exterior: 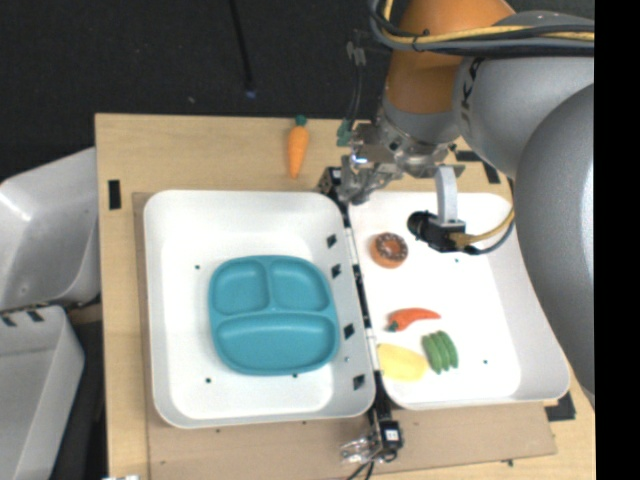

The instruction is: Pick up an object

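In the right bin (pixel 500 298) lie a brown donut (pixel 389 249), a red chili pepper (pixel 412 318), a yellow lemon-like piece (pixel 402 362) and a green ridged vegetable (pixel 439 351). My gripper (pixel 352 180) hangs over the far left corner of the right bin, by the divide between the two bins. It is above and to the left of the donut, apart from it. Nothing shows in its grasp. A teal divided plate (pixel 272 313) rests in the left bin (pixel 170 268).
An orange carrot (pixel 297 146) lies on the wooden bench (pixel 200 138) behind the left bin, left of the gripper. The grey arm with its orange band (pixel 440 38) fills the upper right. A cable with a black connector (pixel 440 230) hangs over the right bin's far part.
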### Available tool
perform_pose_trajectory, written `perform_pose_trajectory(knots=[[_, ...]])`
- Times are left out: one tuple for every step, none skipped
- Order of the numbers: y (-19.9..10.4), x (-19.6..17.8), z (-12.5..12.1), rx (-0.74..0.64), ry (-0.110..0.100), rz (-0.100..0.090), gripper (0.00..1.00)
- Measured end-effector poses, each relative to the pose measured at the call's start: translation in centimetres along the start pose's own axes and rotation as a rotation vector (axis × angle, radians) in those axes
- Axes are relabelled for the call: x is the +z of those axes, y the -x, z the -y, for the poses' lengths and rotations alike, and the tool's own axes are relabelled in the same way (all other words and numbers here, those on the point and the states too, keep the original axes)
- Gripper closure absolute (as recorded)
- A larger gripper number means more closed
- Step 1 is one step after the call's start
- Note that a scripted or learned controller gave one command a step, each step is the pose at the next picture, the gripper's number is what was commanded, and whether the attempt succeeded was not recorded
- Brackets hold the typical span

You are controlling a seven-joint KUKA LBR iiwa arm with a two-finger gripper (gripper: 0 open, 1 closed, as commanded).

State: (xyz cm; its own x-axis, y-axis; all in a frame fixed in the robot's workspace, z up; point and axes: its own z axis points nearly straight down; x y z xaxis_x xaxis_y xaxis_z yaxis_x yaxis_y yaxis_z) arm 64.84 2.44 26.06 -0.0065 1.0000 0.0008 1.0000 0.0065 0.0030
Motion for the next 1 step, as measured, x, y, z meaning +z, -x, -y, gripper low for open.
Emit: perform_pose_trajectory(knots=[[-4.68, 1.92, -1.35, 0.001, -0.002, 0.001, 1.0]])
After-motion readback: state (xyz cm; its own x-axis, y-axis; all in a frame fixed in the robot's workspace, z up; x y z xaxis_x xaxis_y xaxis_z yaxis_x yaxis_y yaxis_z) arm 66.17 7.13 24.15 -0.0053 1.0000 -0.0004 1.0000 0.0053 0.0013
